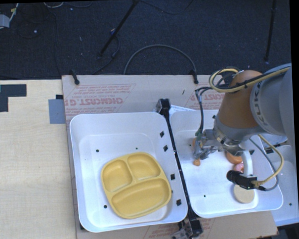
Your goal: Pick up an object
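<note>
- One tool (201,150) was seen low in the right bin (212,205), close to that bin's left wall. Whether it was spread or pressed together could not be told, and nothing could be made out as gripped in it.
- One small orange piece (196,162) was seen on the bin floor just beside the tool's tip. Whether the two were touching could not be told.
- Two further things were seen in the same bin. An orange-pink lump (234,157) lay partly hidden under the wrist, and a round tan disc (245,195) lay toward the view's lower right corner, well apart from the tool.
- One yellow divided plate (136,184) was seen lying flat in the left bin (88,144), across the wall between the bins and well apart from the tool.
- Both bins were carried on a pale tabletop (28,166).
- The step in hand was judged to be the approach to a grasp, most likely on the small orange piece. No lift was judged to have been made, since every thing was seen resting on a bin floor.
- For the next move, the tool would need to be centred over the small piece, closed on it, then raised straight up. Care was judged to be needed, as so small a piece could easily be missed or pushed aside.
</note>
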### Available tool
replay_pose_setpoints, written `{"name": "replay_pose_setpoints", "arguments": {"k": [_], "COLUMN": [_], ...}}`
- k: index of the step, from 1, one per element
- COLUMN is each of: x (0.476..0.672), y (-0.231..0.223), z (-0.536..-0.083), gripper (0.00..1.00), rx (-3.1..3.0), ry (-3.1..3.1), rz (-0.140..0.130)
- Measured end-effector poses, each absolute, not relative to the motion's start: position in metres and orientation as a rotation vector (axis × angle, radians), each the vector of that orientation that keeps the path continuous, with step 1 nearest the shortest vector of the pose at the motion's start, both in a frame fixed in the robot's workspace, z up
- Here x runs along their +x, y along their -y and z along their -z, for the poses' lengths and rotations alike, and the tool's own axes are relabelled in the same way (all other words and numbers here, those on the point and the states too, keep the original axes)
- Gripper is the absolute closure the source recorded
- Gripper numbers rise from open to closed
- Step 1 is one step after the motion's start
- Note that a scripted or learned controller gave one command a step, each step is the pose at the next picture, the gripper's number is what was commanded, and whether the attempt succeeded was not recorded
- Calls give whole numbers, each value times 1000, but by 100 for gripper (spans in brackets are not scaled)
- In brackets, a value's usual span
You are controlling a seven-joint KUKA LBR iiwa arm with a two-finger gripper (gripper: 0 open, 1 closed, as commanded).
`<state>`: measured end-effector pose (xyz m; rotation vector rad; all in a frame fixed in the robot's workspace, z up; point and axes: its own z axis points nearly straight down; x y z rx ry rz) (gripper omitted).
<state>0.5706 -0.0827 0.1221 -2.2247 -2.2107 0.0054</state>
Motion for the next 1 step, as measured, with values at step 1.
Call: {"name": "replay_pose_setpoints", "arguments": {"k": [1], "x": [574], "y": [94], "z": [-177], "gripper": [100], "rx": [-2229], "ry": [2218], "rz": [2]}}
